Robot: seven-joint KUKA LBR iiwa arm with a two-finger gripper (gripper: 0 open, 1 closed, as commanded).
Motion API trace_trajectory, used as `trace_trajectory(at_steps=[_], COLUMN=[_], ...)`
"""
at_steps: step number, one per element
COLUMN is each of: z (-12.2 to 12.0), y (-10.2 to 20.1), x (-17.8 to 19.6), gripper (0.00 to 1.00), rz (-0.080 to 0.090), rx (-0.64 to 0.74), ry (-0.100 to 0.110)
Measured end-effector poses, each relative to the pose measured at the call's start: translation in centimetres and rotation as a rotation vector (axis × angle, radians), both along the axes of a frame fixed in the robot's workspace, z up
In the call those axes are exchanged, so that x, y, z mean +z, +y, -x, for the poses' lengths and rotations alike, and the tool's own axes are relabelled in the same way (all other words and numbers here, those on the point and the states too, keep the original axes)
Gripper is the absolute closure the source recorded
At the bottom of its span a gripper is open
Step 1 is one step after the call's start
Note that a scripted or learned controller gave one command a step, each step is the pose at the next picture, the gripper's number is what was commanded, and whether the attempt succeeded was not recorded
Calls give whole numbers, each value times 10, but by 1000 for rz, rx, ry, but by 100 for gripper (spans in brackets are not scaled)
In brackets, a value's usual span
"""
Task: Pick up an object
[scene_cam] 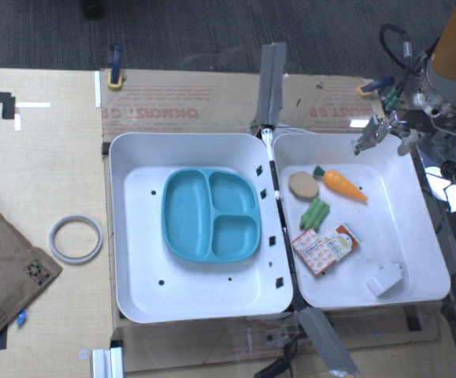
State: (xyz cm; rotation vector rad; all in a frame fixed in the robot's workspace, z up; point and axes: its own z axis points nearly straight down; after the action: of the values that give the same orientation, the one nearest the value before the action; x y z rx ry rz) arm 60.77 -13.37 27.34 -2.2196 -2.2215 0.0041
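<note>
Cardboard (7, 262) lies at the far left of the worktop (38, 164), with a ring of tape (76, 238) just beside it. Next comes the left bin (125, 235), holding a teal divided plate (211, 214). The right bin (417, 235) holds a tan round piece (303, 184) touching the leafy end of a toy carrot (344, 185), a green toy vegetable (315, 213) below them, a printed carton (325, 249) nearer the front, and a white block (384, 279) at the front right. The fingers (369, 138) hover over that bin's back rim, apart from every object, holding nothing; how far open they are cannot be told
</note>
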Motion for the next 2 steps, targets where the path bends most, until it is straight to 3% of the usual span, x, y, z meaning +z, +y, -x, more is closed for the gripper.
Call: trace_trajectory(at_steps=[1,2], z=[-23,-25], y=[-1,-16], x=[-125,-182], gripper=[0,0], rz=[0,0], rx=[105,164], ry=[-1,-2])
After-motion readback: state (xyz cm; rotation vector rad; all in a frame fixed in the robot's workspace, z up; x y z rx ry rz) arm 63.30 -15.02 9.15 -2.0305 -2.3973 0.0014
